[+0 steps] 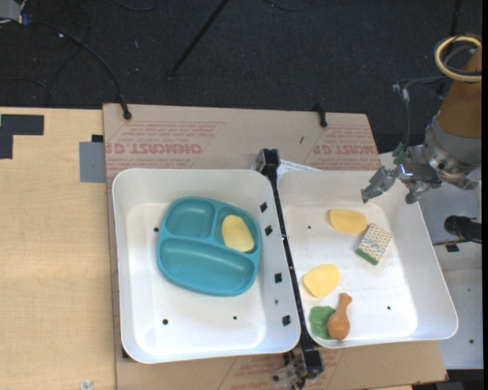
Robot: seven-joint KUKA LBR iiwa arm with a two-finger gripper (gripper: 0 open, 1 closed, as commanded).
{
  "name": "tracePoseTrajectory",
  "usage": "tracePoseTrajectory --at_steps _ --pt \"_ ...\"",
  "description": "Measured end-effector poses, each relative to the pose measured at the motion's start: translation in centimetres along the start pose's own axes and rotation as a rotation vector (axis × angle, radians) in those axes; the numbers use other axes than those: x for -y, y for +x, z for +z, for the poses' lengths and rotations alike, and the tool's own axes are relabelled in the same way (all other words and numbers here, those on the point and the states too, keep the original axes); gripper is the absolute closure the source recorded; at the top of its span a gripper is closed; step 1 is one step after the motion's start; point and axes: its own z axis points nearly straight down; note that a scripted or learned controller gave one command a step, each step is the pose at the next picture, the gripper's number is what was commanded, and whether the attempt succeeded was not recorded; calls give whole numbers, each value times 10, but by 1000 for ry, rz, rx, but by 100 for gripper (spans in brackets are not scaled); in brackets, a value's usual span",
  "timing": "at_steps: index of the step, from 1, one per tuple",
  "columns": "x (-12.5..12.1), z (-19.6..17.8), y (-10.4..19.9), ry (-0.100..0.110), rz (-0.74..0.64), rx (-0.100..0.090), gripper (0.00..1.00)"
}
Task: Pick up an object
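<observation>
1. Desk [49, 250]: light wood surface; a cardboard sheet [228, 136] lies on it under two shallow white bins set side by side, touching along a black divider strip.
2. Right bin [423, 299], nearest corner: one green leaf-shaped piece [319, 322] with one orange drumstick-shaped toy [340, 317] lying partly on it, both close to the front-left wall.
3. Right bin, middle: one flat yellow oval [321, 280], just beyond the green piece and apart from it.
4. Right bin, farther: one small block [374, 243], speckled pale top with a green side, tilted; near it, toward the back, a second flat yellow oval [347, 220]. The two look close but not touching.
5. Right bin count: five loose items (two yellow ovals, one block, one green piece, one orange toy). Any of them is a pick candidate; all rest on the bin floor.
6. Left bin [138, 315]: one teal divided plate [207, 246] with three compartments. One yellow oval piece [238, 234] lies in the far-right compartment.
7. Claw [394, 185]: above the far-right corner of the right bin, beyond the block and the upper yellow oval. Its two fingers are spread apart with nothing between them. Arm enters from the right, orange band above the wrist.
</observation>
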Motion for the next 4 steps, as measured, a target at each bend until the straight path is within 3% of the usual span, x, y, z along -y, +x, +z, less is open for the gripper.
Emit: tracePoseTrajectory --at_steps 2,3,4 --pt "9 121 5 6 0 -1 0" --pt "6 129 4 -7 0 6 0" --pt "4 116 2 -14 1 10 100"
